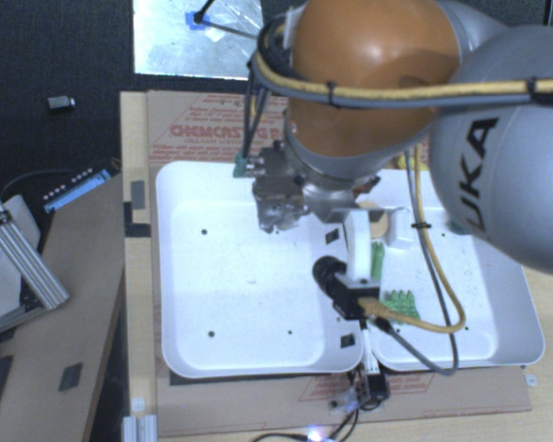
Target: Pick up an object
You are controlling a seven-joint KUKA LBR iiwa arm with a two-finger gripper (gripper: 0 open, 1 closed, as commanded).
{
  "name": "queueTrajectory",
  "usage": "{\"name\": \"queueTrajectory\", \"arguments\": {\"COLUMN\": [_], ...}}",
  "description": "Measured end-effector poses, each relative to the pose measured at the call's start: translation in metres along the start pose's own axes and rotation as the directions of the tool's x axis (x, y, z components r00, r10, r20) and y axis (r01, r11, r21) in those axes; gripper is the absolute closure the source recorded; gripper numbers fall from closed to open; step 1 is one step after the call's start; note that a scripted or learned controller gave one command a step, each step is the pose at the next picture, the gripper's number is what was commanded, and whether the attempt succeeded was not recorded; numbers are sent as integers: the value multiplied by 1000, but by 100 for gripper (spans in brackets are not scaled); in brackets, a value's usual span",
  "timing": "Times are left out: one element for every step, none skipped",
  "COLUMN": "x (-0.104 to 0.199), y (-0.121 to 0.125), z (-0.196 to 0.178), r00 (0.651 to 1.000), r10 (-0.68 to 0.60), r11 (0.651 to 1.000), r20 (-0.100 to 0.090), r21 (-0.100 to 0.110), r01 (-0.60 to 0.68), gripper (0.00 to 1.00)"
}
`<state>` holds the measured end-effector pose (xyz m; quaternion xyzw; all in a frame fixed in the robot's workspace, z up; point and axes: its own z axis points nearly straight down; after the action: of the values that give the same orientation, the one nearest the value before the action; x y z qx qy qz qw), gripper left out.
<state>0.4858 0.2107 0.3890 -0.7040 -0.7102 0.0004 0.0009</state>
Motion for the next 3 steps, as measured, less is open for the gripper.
{"name": "queueTrajectory", "arguments": {"x": [25,23,24], "y": [0,19,0], "z": [52,-71,-82], "r00": [1000,1000,1000], "r10": [2,4,3], "r11": [1000,1000,1000], "r20": [2,-6,-1], "r21": [2,-16,-5], "r01": [-2,-4,-3], "gripper": [100,100,100]}}
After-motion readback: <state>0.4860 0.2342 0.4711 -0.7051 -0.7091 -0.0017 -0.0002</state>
